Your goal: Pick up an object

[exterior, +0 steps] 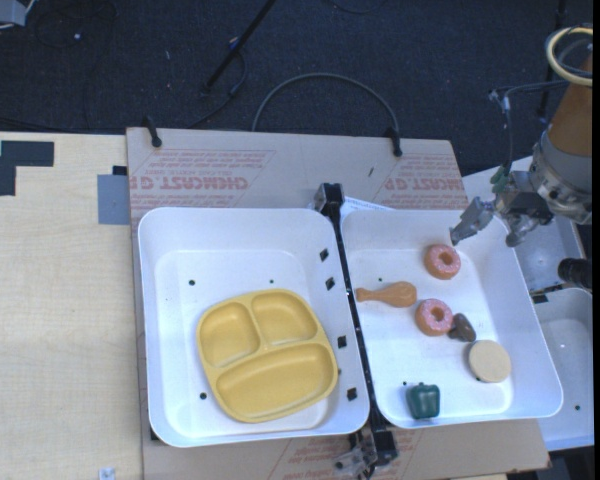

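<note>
Gripper (494, 224) hangs over the right bin's (540, 368) far right corner, fingers spread apart, nothing between them. Nearest pickable is the upper pink donut (442, 261), just down-left of the jaws, lying flat, round so no long axis. Tan drumstick (388, 294) lies further left, long axis roughly left-right. Second donut (434, 317) touches a small brown piece (462, 327); cream disc (490, 361) and green pepper (423, 400) sit nearer the front rim. Left bin (170, 268) holds a yellow divided tray (268, 353). Path to the upper donut looks open; bin wall close by could crowd the descent.
</note>
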Tool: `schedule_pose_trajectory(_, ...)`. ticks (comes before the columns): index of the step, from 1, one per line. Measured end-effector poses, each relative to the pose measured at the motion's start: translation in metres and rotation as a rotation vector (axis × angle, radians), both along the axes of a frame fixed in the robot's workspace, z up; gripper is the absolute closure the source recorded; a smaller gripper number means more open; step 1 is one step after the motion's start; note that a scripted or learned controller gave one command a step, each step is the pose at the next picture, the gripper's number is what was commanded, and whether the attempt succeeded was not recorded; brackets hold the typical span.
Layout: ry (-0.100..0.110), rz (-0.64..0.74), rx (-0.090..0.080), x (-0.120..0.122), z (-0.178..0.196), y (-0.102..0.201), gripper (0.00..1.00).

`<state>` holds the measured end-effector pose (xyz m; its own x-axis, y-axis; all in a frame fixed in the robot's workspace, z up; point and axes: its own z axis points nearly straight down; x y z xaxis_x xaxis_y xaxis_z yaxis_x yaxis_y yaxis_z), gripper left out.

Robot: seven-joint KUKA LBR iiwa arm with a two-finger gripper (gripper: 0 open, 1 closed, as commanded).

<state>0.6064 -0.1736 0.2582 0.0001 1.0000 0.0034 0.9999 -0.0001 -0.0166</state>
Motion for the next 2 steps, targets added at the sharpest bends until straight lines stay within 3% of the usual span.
schedule_pose_trajectory(1, -0.008, 0.001, -0.002, 0.002, 0.005, 0.000, 0.00)
schedule_pose_trajectory(2, -0.004, 0.001, -0.001, -0.003, -0.048, -0.008, 0.00)
